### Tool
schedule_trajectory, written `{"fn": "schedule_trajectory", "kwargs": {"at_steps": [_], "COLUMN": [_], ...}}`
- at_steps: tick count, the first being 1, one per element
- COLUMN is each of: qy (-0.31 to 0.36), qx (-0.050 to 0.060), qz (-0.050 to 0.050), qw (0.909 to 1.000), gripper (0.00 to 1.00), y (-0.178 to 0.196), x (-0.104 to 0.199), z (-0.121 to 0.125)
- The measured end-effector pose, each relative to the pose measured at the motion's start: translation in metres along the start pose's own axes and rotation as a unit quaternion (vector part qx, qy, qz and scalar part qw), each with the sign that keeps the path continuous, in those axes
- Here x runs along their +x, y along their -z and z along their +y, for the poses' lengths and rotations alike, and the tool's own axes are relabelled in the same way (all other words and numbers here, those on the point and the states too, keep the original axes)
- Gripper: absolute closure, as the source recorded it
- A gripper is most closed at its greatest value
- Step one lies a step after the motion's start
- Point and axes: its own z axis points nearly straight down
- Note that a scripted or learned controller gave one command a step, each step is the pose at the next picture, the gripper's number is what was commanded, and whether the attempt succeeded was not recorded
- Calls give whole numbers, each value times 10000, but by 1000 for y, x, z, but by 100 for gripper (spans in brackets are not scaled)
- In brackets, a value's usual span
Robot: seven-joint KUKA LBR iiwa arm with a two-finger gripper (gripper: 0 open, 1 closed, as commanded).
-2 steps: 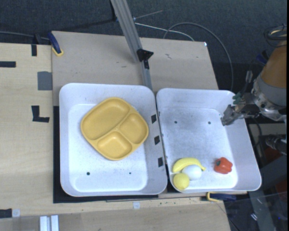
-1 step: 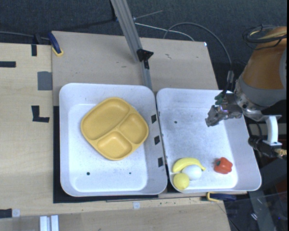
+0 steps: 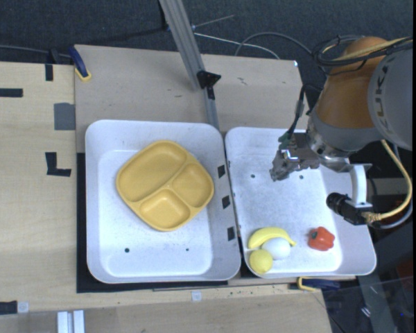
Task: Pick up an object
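The bench is pale wood with a few dark tape marks on its left part, and beyond its far edge lies dark carpet crossed by thin cables. Nearest the camera, at the front edge of the right bin, a yellow banana curves over a white ball, with a yellow lemon touching them just in front; a small red pepper sits apart to their right, near the bin's right wall. The left bin holds a yellow divided plate lying flat near its middle, three compartments facing up. Farther back over the right bin, the gripper hangs above bare white floor, well apart from the fruit; whether its claw is wide or narrow cannot be told from this slant, and nothing is seen between its tips. Behind it rises the grey arm with its orange band. A grey metal post slants up from between the bins at the far side.
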Motion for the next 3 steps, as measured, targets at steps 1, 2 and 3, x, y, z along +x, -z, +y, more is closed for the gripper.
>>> {"fn": "schedule_trajectory", "kwargs": {"at_steps": [1, 2, 3], "qy": [7, 11, 8], "qx": [-4, -14, -6], "qz": [0, 2, -4], "qw": [10000, 10000, 10000], "gripper": [100, 100, 100], "y": [-4, 0, -8], "x": [55, 111, 168], "z": [3, 26, 31]}}
